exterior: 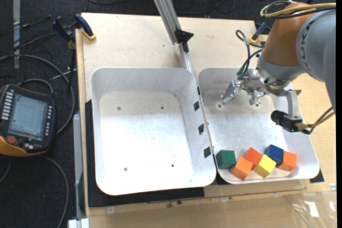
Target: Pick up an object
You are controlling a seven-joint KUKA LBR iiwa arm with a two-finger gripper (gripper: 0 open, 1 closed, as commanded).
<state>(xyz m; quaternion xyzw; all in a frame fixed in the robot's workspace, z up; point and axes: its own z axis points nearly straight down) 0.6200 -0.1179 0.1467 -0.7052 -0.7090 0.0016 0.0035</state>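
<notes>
Several small blocks lie together at the near end of the right bin (pixel 267 125): a green block (pixel 226 158), a yellow block (pixel 264 166), a blue block (pixel 274 152) and three orange blocks (pixel 242 168). My gripper (pixel 243 97) hangs over the far half of that bin, well away from the blocks. Its fingers (pixel 230 94) are spread open with nothing between them. The orange-banded wrist (pixel 283 40) rises behind it to the right.
The left bin (pixel 141 125) sits beside the right one, their rims touching along a line of black clips (pixel 201 128). A slanted metal rail (pixel 163 0) runs down to the bins' far junction. A teach pendant (pixel 26 120) lies off the bench at left.
</notes>
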